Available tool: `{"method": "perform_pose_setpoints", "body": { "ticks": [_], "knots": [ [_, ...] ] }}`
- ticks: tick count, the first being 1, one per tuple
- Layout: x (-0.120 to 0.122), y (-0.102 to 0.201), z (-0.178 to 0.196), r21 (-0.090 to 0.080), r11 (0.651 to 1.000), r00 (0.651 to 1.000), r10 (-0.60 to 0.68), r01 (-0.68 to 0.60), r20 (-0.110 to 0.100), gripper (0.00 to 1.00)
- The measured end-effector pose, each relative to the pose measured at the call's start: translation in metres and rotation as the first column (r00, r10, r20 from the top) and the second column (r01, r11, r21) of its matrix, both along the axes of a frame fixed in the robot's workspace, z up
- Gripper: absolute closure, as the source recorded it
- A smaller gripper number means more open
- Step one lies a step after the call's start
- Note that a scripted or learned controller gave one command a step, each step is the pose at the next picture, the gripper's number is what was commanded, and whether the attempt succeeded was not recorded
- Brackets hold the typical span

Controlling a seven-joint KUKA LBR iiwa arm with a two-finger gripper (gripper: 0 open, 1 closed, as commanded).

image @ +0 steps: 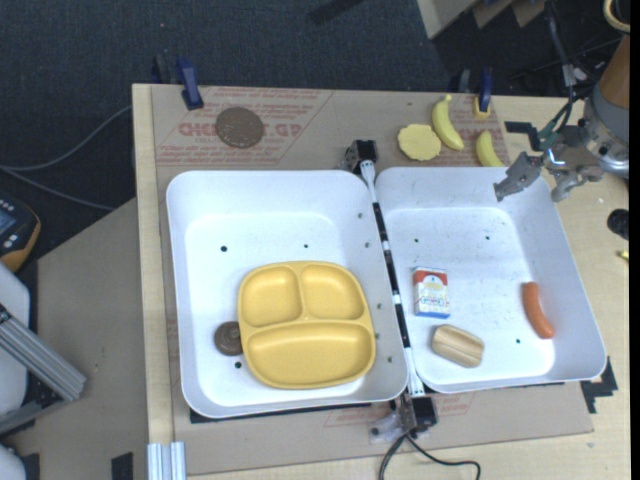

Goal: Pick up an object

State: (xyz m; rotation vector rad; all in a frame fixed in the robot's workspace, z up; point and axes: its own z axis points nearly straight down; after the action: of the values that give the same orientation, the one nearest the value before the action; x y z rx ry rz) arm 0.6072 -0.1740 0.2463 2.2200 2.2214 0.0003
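- While my grey metal pincer (540,173) hangs spread and ungrasping over the right white bin's (500,243) far corner, nothing sits between its fingers.
- Small red-and-white carton (432,293), tan bread roll (458,345) and orange sausage (538,310) lie apart below.

The arm (615,108) runs off the right edge, so little beyond its wrist shows. Its pincer (535,176) is small and dark against the right bin's rim (555,208); I cannot tell how its tips stand. A brown disc (228,338) lies partly tucked under the yellow tray (303,323). The print on the small carton (432,293) is too fine to read.
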Motion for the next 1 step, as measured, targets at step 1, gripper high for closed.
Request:
{"method": "perform_pose_setpoints", "body": {
  "ticks": [1],
  "knots": [
    [0.0529,-0.0526,-0.0658,-0.004,1.0,1.0,-0.002,0.002,0.004,0.0]
  ]
}}
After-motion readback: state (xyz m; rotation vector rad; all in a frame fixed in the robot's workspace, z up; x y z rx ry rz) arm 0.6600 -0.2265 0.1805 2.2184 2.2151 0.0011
